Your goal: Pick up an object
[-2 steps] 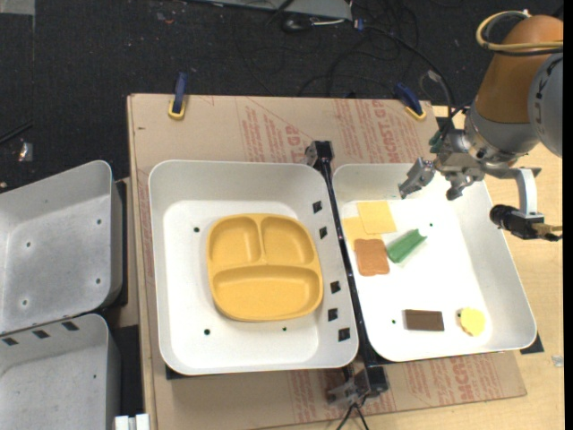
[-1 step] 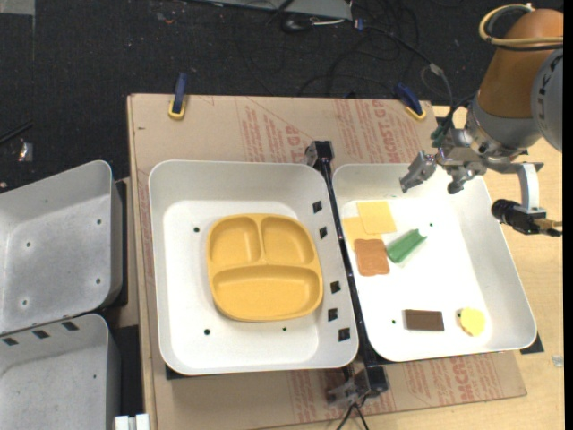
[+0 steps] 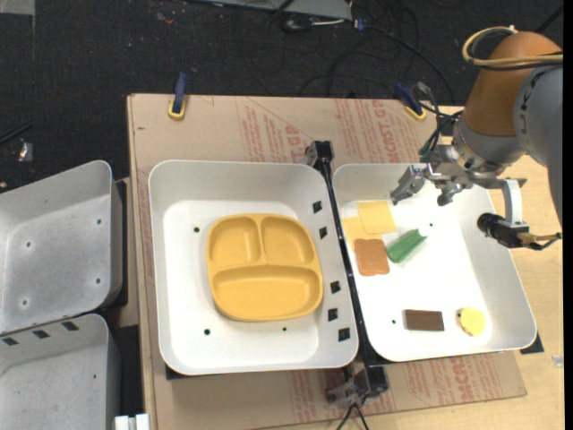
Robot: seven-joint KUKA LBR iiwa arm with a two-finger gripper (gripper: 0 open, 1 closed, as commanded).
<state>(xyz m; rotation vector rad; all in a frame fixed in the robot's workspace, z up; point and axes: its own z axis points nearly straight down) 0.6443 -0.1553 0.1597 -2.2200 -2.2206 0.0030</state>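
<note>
**Ana:** Green is what I'd go for, that little green piece (image 3: 405, 245) in the right bin (image 3: 501, 285). It sits near the bin's left wall, just beside the brown slab (image 3: 372, 257) and below the pale yellow square (image 3: 375, 216).

**Ben:** Where's the gripper (image 3: 428, 184) relative to it?

**Ana:** Up near the far edge of the same bin, hanging under the grey arm (image 3: 524, 106) with its orange band. The green piece lies toward the near side and slightly left of the fingertips, not far off. So the coming move, as I judge it, is a short pull toward the front of the bench and then down.

**Ben:** How does the piece lie?

**Ana:** On a slant, its long axis running from lower left to upper right. The fingers would want to close across the short side, so the wrist may need turning first.

**Ben:** Is the hand open?

**Ana:** Two prongs look spread with a gap between them and nothing in that gap, so I read it as open and holding nothing.

**Ben:** Other candidates?

**Ana:** A dark brown block (image 3: 423, 320) and a yellow lump (image 3: 472, 321) near the front rim, both well apart from the fingertips. The left bin (image 3: 179, 330) has a yellow divided tray (image 3: 265, 267), further off still.

**Ben:** Risk?

**Ana:** The brown slab is so close that a finger could land on it instead.
</note>
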